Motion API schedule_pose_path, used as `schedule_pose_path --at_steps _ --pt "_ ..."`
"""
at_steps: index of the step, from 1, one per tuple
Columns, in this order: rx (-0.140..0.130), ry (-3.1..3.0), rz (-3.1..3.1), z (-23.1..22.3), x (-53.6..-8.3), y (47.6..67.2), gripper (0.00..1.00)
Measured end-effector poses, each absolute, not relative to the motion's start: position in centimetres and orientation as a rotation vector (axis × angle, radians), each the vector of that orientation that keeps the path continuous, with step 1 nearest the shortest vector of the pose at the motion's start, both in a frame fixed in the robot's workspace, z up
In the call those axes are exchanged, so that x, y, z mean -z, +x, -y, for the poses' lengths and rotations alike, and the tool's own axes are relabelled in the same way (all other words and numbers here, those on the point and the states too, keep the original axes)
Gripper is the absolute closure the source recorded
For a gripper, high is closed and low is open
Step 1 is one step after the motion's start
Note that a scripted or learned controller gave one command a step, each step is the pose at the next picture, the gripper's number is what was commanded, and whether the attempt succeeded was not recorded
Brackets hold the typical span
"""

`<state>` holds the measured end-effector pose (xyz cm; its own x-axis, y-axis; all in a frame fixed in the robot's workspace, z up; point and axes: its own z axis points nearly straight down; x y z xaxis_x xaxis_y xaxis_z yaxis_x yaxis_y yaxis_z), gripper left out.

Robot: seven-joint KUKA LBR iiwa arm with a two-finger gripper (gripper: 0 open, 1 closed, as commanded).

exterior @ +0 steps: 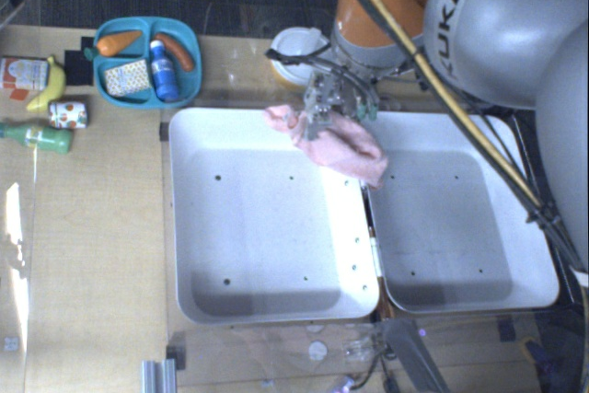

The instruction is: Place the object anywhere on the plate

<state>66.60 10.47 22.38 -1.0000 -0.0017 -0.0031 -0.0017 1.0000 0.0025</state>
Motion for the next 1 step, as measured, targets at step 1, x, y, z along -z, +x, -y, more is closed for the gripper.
schedule_pose_path --at_steps 1 --pt "-0.005 -0.005 -3.137 -15.67 -22.38 65.96 1.00"
